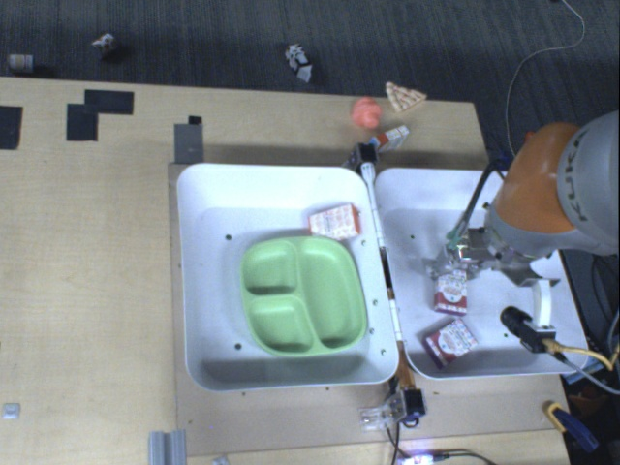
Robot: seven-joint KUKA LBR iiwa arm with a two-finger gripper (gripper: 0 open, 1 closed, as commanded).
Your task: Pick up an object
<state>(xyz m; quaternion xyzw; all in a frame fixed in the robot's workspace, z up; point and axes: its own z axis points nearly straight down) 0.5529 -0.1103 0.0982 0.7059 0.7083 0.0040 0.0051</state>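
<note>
The gripper (463,256), spread or pressed together I can't tell, hangs low in the right bin (417,201) right by a red-and-white packet (451,296), so I'd call this the approach, with settling squarely over it and closing next.

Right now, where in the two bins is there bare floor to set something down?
Left bin: bare floor along the left wall and far-left corner, beside the green tray; a small packet sits far right. Right bin: bare at the far end, beyond the gripper. Its near half is crowded: middle packet, near packet, arm.
</note>
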